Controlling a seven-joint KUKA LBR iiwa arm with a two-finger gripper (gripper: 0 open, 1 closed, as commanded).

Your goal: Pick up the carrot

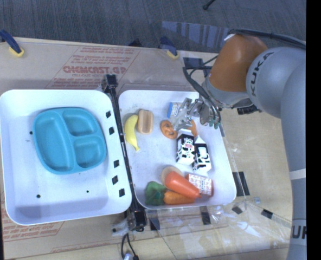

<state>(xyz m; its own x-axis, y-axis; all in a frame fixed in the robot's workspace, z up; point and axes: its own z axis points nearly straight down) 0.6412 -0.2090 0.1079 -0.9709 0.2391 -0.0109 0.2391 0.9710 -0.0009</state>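
Note:
The carrot (180,184) is an orange tapered piece lying near the front of the right bin (225,169), between a green pepper (154,193) and a red-and-white can (202,184). A second, thinner orange piece (177,198) lies right under it against the front wall. My gripper (196,114) hangs low over the bin's far right corner, well behind the carrot and apart from it. It sits just above two cow-patterned cartons (193,151).
A banana (131,132), a bread roll (145,121), an orange ring-shaped snack (168,128) and a blue packet (175,110) lie in the far half of the right bin. The left bin (19,199) holds a blue divided tray (69,140).

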